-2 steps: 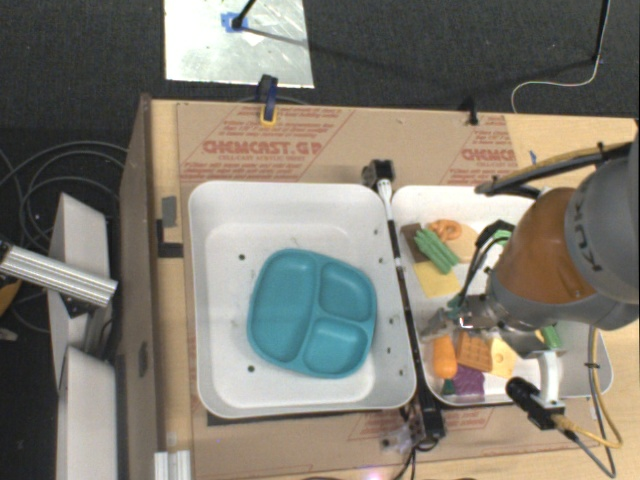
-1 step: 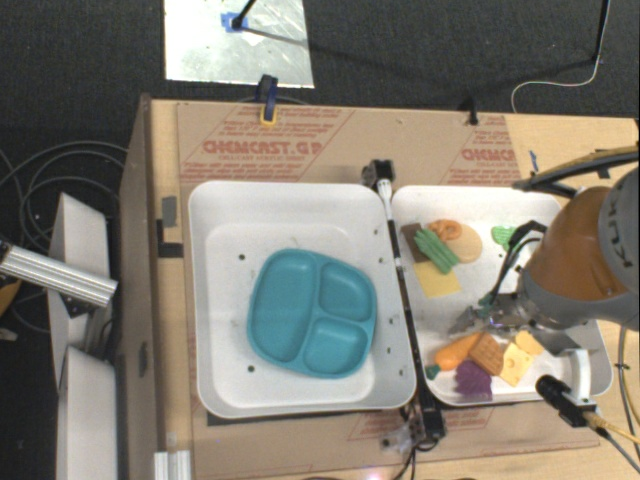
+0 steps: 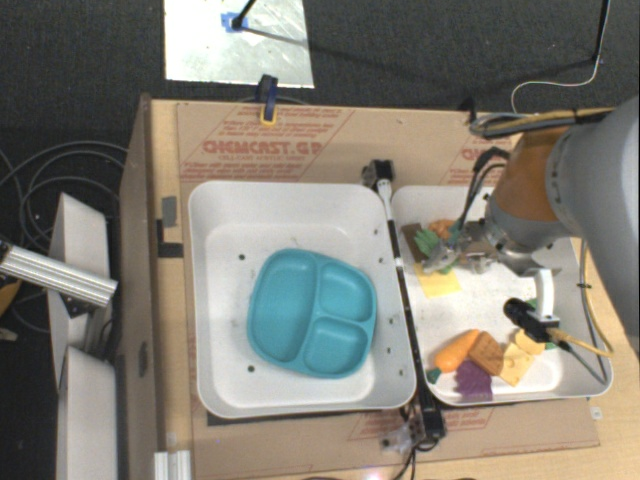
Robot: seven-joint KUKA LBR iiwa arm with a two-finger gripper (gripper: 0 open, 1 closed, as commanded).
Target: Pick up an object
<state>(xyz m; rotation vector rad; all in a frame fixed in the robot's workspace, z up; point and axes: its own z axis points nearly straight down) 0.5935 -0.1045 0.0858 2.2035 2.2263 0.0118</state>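
While the gripper [image 3: 441, 259] is hovering low in the right bin [image 3: 570, 386], jaw state unreadable, a yellow square [image 3: 440, 285] is lying just below it. Carrot [image 3: 455, 349], purple block [image 3: 473, 381], cheese wedge [image 3: 517, 359] are sitting further down. The left bin [image 3: 215, 268] is holding a blue divided plate [image 3: 311, 312].

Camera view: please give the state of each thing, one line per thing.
Blue divided plate: flat in left bin, compartments bare.
Yellow square: flat in right bin, beside the gripper.
Carrot: lying near front wall.
Purple block: lying beside the carrot.
Gripper: low over right bin's far left corner.
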